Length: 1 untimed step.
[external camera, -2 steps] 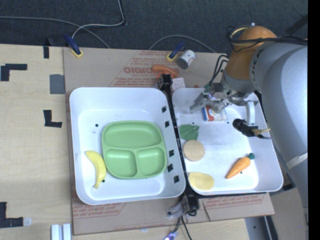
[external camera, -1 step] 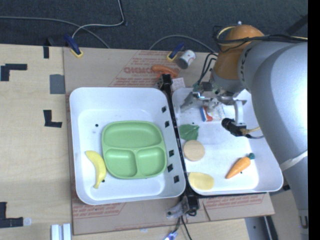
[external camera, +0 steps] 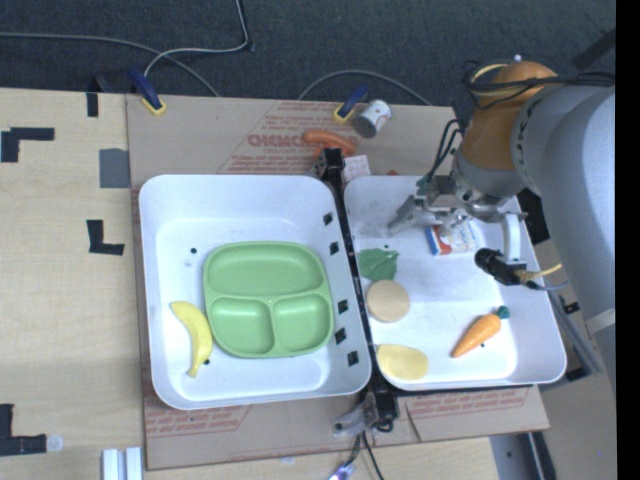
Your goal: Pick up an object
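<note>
the big grey arm with its orange band (external camera: 505, 128) crowds the right shallow white plastic bin (external camera: 520, 353) from about two o'clock, and its bulk is the first risk: it could clip the bin's far wall or hide whatever sits below the wrist. the metal two-finger gripper (external camera: 440, 213) hangs low at twelve o'clock in that bin; whether it is spread or closed cannot be told from this slant, and nothing is seen in its grasp.

the left white bin (external camera: 165, 208) holds a smooth green three-section plastic tray (external camera: 268, 298), too broad to pinch, and a glossy curved yellow toy banana (external camera: 195, 336) at eight o'clock.

in the right bin the likely targets are small and slick: a tan round disc (external camera: 388, 301), a pale yellow flat oval (external camera: 402, 362), a tapered orange toy carrot (external camera: 476, 334) and a crumpled green leaf piece (external camera: 379, 263). the flat ones may slip away.
</note>
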Available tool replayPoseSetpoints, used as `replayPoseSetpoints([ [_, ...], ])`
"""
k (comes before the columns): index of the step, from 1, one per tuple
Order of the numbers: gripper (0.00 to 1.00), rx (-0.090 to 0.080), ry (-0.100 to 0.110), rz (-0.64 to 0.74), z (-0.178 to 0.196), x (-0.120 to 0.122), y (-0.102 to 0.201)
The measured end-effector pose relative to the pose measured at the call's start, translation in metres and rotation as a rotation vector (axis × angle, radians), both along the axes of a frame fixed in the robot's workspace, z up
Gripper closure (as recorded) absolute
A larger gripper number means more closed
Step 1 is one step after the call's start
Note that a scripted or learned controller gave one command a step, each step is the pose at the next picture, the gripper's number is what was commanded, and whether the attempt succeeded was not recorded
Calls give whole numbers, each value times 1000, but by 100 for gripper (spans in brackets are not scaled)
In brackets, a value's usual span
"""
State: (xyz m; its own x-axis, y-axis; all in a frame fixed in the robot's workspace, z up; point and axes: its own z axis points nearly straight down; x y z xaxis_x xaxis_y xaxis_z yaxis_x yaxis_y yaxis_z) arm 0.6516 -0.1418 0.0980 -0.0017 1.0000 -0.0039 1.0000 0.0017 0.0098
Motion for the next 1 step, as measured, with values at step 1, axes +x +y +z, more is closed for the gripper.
replayPoseSetpoints([
  [1, 0, -7, -13, -1, -5, -23, 23],
])
